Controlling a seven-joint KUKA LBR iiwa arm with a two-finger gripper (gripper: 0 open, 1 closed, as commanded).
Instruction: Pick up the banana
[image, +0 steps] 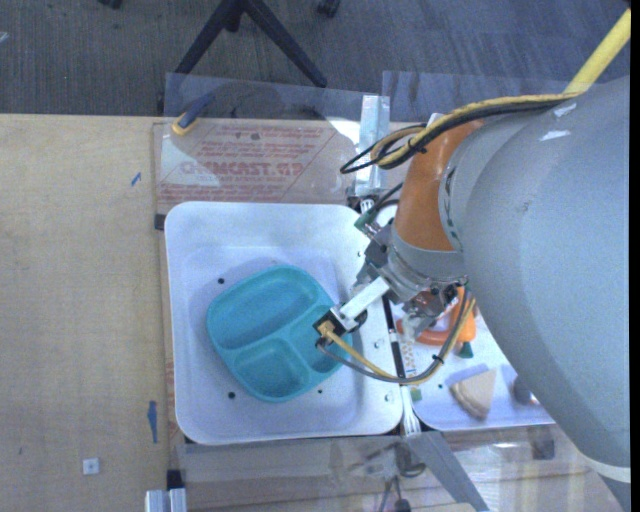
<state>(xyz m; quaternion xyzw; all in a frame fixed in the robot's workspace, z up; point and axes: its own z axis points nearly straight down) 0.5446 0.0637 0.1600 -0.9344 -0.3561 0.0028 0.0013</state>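
My gripper (432, 303) hangs low over the left part of the right bin (440, 415), just past the divider between the two bins. The wrist and the big grey arm cover it from above. An orange curved thing (452, 328) lies right under the gripper, with a thin green piece (465, 350) beside it. Much of the right bin is hidden beneath the arm.
A teal divided plate (272, 330) lies in the left bin (200, 240). In the right bin's front part lie a tan wedge (475, 392) and a small grey thing (522, 390). A clear sheet with red lettering (240, 165) lies behind the bins.
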